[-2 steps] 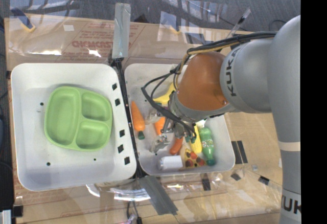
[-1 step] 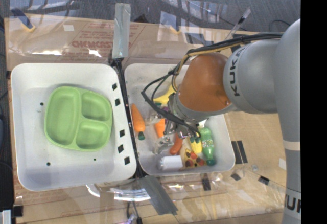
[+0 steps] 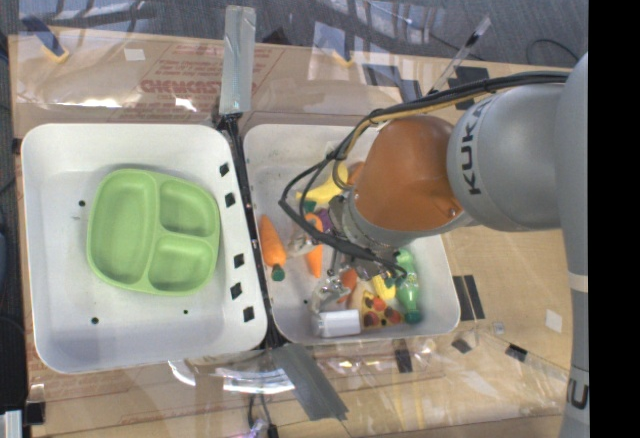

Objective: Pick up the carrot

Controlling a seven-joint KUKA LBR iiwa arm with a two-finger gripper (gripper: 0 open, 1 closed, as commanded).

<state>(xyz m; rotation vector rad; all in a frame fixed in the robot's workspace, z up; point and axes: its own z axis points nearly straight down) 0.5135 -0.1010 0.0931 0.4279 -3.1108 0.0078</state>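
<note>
In the right bin (image 3: 262, 158), the carrot (image 3: 271, 242) lies left of the pincer (image 3: 337, 284).

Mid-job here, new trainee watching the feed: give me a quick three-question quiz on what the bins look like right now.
1. True or false: the green plate sits in the left bin.
2. Which bin holds the carrot?
3. The carrot lies: A) on the plate, B) near the right bin's left wall, C) outside both bins.

Key: 1 true; 2 the right bin, under the arm; 3 B.
</note>
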